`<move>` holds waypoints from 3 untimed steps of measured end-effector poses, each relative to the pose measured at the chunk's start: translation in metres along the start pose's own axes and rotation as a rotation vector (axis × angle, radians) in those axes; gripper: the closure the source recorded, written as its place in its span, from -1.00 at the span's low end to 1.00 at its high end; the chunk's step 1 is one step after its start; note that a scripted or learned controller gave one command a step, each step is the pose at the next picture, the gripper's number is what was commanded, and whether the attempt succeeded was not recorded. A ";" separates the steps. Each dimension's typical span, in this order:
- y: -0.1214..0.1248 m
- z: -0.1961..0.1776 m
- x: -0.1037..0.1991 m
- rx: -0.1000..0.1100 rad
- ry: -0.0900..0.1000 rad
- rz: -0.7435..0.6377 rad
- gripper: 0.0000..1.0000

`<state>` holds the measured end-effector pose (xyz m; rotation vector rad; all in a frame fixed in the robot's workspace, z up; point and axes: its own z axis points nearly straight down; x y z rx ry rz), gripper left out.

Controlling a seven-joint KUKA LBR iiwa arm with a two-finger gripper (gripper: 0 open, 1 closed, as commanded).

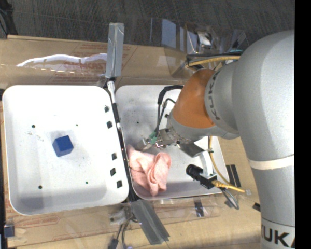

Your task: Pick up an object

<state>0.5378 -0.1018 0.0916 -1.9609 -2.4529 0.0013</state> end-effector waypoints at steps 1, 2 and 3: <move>0.032 0.000 -0.004 0.001 0.001 0.103 -1.00; 0.061 -0.091 -0.039 0.001 0.000 0.402 -1.00; 0.045 -0.143 -0.024 0.001 0.000 0.321 -1.00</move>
